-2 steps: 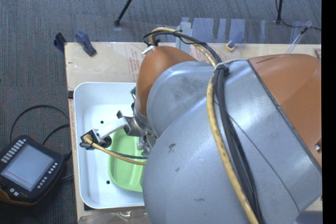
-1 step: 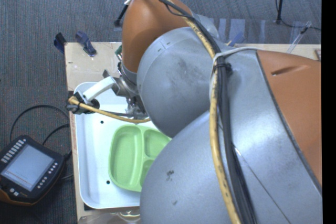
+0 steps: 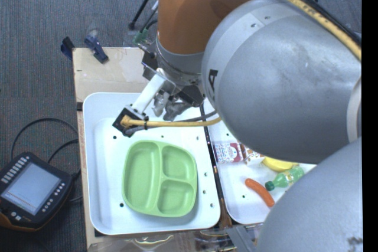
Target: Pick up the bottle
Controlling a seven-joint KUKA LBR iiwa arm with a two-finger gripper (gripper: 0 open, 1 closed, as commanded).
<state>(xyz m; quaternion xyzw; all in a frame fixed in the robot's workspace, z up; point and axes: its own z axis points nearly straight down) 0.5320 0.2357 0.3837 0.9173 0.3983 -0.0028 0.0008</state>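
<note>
The bottle [image 3: 287,177] is small and greenish with a green cap, and it lies on its side in the right bin [image 3: 236,212], partly hidden by the arm's grey body. My gripper [image 3: 168,105] hangs over the far part of the left bin [image 3: 97,127], well to the left of the bottle and apart from it. Nothing shows between its fingers.
A green divided plate [image 3: 159,177] lies in the left bin. In the right bin, an orange sausage-shaped piece [image 3: 258,191] lies just left of the bottle, a yellow banana [image 3: 276,164] behind it, and a small red-and-white carton [image 3: 229,153] further left. The large arm covers most of the right bin.
</note>
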